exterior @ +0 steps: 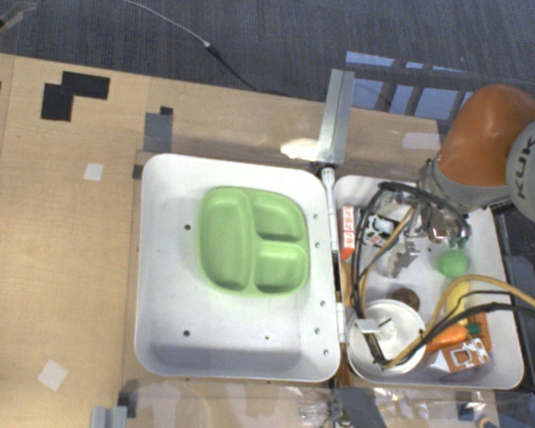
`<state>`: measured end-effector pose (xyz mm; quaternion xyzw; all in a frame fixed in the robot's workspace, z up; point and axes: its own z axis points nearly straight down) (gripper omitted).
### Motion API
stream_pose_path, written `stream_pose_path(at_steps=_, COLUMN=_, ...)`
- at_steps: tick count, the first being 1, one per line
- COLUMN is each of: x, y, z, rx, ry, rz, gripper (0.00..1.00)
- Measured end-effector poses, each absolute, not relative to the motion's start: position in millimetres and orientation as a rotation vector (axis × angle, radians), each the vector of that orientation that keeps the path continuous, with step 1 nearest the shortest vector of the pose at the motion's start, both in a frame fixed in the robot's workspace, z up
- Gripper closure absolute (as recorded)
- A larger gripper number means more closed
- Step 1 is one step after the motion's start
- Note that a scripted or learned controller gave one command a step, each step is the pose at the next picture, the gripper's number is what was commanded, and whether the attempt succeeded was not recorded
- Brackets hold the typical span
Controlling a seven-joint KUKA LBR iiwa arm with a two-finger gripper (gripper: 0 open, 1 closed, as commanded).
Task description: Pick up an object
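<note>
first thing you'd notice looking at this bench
A bright green divided plate lies alone in the middle of the left bin. Over the right bin, the grey arm with its orange band hangs above a jumble of cables, a small green ball, a white cup and other small items.

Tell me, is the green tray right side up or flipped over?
Right side up. The green tray lies flat in the left bin, and its three hollow compartments face the camera, one long on the left, two smaller on the right.
</note>
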<state>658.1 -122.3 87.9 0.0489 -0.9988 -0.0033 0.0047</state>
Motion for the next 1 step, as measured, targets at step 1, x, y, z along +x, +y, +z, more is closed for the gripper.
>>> stream_pose_path(at_steps=1, x=640.6, y=-152.5, z=85.7, rx=-0.021, ry=-3.15, rz=-0.001, gripper=0.0)
